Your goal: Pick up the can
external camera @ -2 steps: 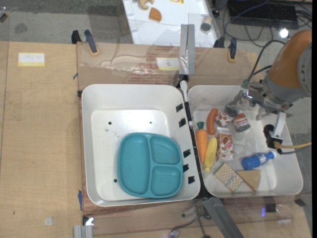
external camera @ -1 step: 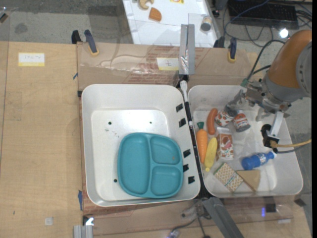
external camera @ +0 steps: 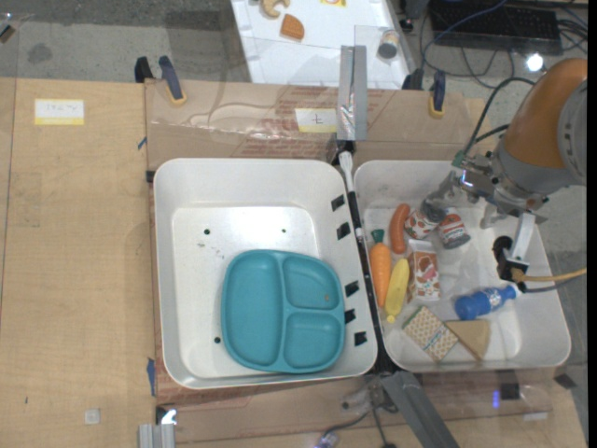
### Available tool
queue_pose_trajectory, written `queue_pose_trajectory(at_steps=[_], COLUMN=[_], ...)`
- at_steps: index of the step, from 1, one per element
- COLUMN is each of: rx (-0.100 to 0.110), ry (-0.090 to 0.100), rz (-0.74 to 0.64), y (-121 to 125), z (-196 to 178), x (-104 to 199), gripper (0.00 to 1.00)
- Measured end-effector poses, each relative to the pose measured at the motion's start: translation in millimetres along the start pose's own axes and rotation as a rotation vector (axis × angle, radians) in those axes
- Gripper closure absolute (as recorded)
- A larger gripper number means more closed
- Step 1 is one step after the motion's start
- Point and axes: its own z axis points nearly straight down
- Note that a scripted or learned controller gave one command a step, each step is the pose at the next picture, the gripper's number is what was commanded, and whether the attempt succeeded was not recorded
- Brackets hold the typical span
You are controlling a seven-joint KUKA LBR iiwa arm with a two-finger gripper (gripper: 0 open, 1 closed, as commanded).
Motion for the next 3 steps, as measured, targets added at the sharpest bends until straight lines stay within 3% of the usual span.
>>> queue_pose_trajectory(at_steps=[1,2,3], rx=[0.003,0.035,0.059], ry=[-0.003,-0.012,-0.019], rz=[0.062,0.129,0.131], y=[6,-8,-16], z=[1,16,17], x=[1,-10,-13], gripper=[0.0,0.0,1.0])
